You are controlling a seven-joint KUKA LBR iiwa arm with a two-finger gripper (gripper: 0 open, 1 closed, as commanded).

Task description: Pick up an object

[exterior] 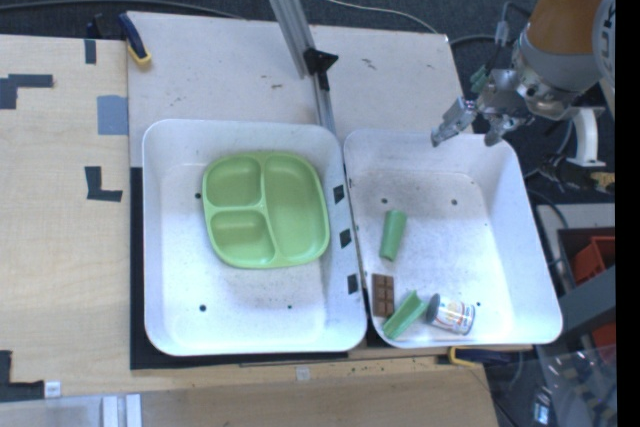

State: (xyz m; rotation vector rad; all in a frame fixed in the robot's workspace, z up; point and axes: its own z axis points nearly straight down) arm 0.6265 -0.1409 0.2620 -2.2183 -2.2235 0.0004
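- The gripper [468, 127] hangs over the far right corner of the right bin [520, 215], at the end of the grey arm with its orange band [575, 5] reaching in from the right.
- Its two fingers are spread apart, one pointing out toward the left and one nearer the wrist, with nothing between them: the tool is released.
- The right bin holds four things, all in its left and near parts, well apart from the gripper.
- A green cylinder [392, 235] lies roughly in the middle of the bin's left half, its long axis running near to far.
- A small brown bar [383, 294], ridged like chocolate, lies near the bin's front left corner, close to the wall shared with the other bin.
- Just right of the bar a green wedge-shaped block [403, 315] lies at a slant.
- Touching or just beside the block, a small jar [452, 315] with a white and red label lies on its side against the near wall.
- The left bin [160, 245] holds a light green divided plate [266, 210] with three compartments, lying flat a little toward the far side.
- A slanted metal pole [285, 0] rises from the bench behind the seam between the bins.
- A blue and yellow clamp [134, 39] sits at the far left corner of the bench [220, 65].
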